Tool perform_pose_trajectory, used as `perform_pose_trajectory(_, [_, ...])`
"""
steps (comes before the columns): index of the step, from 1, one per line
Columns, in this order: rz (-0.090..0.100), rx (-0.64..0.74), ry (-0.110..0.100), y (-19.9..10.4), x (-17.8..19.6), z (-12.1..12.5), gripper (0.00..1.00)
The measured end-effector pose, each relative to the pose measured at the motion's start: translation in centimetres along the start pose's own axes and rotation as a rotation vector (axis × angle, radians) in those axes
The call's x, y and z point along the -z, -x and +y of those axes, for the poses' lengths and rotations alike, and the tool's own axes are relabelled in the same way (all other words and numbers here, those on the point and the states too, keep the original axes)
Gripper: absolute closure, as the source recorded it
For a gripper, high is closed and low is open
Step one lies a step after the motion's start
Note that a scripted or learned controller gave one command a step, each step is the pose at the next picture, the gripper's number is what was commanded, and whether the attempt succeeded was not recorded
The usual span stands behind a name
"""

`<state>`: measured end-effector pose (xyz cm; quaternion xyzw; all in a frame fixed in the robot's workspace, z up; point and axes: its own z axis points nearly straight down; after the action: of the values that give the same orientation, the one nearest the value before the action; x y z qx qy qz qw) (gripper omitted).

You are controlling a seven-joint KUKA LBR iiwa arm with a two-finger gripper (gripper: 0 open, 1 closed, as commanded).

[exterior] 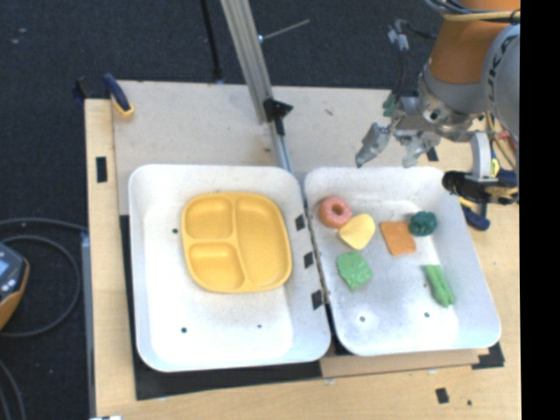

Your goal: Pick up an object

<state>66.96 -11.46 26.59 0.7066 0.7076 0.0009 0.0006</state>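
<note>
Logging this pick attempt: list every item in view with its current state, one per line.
gripper: jaws open, holding nothing, above the right bin's far rim
yellow divided plate: flat in left bin
pink donut: lying in right bin
yellow piece: touching the donut
orange block: flat
dark green piece: resting
green block: resting
green stick: lying flat

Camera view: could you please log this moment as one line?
claw open, above right bin far rim | holding nothing | toys in right bin: pink ring, yellow heart | yellow tray in left bin
</note>
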Motion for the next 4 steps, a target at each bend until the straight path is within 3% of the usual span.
perform_pose_trajectory(1, [0.0,0.0,0.0,0.0,0.0,0.0,0.0])
perform_pose_trajectory(3, [-0.002,-0.002,-0.005,0.5,-9.6,-1.1,0.0])
perform_pose_trajectory(4, [-0.001,0.001,0.0,0.4,-14.7,0.0,0.0])
